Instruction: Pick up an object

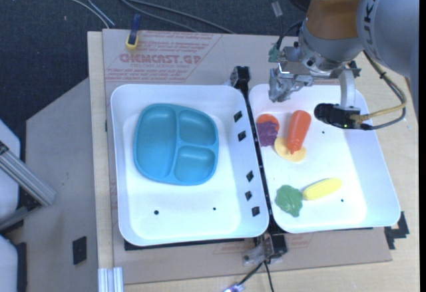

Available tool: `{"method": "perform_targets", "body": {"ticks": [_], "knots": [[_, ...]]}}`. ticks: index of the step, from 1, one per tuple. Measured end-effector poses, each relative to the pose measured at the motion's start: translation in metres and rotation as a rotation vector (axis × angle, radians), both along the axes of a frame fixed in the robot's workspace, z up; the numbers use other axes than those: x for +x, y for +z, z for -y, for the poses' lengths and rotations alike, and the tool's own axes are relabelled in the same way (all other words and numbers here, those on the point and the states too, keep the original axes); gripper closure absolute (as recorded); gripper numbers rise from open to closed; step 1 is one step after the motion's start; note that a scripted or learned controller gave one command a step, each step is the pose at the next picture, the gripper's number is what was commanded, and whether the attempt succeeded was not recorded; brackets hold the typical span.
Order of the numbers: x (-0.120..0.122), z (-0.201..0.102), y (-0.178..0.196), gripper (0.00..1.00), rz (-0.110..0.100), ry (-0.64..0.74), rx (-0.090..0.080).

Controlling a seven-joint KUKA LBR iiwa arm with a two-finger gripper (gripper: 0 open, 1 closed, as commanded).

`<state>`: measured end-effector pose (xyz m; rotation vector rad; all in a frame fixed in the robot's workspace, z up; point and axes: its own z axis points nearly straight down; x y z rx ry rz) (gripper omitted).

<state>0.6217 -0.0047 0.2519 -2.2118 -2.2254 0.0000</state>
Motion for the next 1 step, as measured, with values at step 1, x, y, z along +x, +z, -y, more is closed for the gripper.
{"method": "perform_targets", "body": {"ticks": [1], "knots": [[-0.0043, -0.0464, -0.0206, 1.0, -0.001, -0.003, -0.002]]}}
